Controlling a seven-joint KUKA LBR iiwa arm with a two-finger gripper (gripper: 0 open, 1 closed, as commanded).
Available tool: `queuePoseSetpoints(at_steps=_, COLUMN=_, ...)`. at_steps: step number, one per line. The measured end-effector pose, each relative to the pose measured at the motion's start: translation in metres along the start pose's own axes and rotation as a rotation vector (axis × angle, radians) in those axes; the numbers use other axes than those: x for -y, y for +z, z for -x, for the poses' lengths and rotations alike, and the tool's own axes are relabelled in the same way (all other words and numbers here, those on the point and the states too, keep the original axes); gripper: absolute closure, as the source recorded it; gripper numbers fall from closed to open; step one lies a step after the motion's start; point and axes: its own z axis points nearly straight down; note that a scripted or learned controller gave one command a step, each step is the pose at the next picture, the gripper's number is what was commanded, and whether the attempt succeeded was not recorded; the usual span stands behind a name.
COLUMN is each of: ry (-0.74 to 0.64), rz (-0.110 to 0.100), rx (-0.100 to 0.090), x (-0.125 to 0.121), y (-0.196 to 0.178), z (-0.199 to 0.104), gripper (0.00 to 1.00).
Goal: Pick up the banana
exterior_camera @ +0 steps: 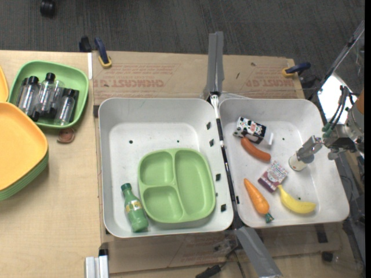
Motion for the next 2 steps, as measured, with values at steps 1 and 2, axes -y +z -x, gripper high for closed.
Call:
queuePoseSetpoints(at_steps=1, ry=0.0, rz=-0.001, rx=0.0, x=0.0, y=-0.008, z=0.0, gripper=1.0)
queuePoseSetpoints(at_steps=2, ry=0.177, rz=0.002, rx=0.002, x=0.018, y=-0.088, z=0.01, gripper=1.0)
